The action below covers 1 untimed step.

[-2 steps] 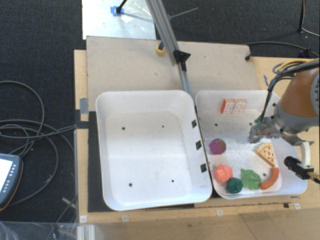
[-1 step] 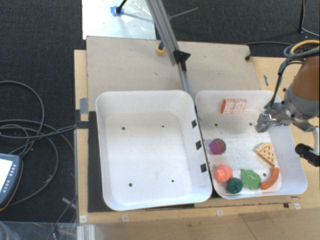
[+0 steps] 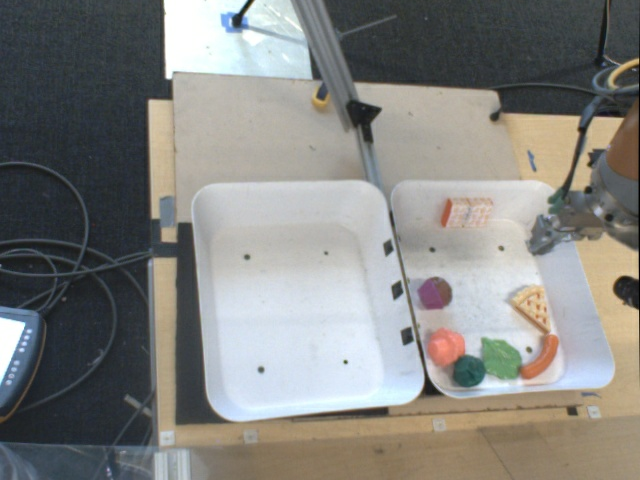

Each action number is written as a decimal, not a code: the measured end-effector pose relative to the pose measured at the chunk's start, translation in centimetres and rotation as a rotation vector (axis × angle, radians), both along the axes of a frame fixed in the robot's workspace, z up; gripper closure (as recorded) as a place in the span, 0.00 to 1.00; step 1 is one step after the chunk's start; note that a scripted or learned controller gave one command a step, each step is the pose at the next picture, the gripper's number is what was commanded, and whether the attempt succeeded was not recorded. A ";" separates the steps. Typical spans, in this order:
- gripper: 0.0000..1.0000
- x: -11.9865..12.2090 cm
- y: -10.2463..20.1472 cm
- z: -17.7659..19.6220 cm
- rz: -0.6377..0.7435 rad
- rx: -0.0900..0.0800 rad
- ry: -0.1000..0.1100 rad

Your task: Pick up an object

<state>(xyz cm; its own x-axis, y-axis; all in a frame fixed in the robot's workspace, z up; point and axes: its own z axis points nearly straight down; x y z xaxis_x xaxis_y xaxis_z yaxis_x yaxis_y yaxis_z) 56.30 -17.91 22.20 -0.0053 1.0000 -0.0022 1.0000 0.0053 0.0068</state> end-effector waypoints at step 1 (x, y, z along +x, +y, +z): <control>1.00 0.1 0.0 1.7 0.000 0.001 0.003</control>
